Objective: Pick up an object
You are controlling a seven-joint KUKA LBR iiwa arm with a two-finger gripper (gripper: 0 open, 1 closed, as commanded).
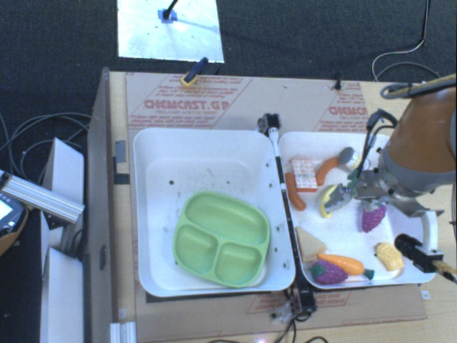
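Observation:
The right bin (pixel 400 143) holds several toy foods. A waffle square (pixel 303 174) and an orange sausage (pixel 294 191) lie at its left wall, with a second curved sausage (pixel 328 167) further back. A yellow-green fruit piece (pixel 326 201) sits in the middle and purple grapes (pixel 373 217) lie to its right. Along the front lie a sandwich wedge (pixel 308 243), a carrot (pixel 345 264), a purple berry (pixel 328 272) and a corn cob (pixel 389 256). My gripper (pixel 347 189) hangs low over the bin's middle, right beside the yellow-green piece and just left of the grapes. The arm hides part of the bin's right side.
The left bin (pixel 157 156) carries a green divided plate (pixel 223 239) at its front right. A black divider rail (pixel 280 184) runs between the bins. The arm's orange band (pixel 428 131) looms over the right bin's far right. A black cylinder (pixel 413 252) juts out near the corn.

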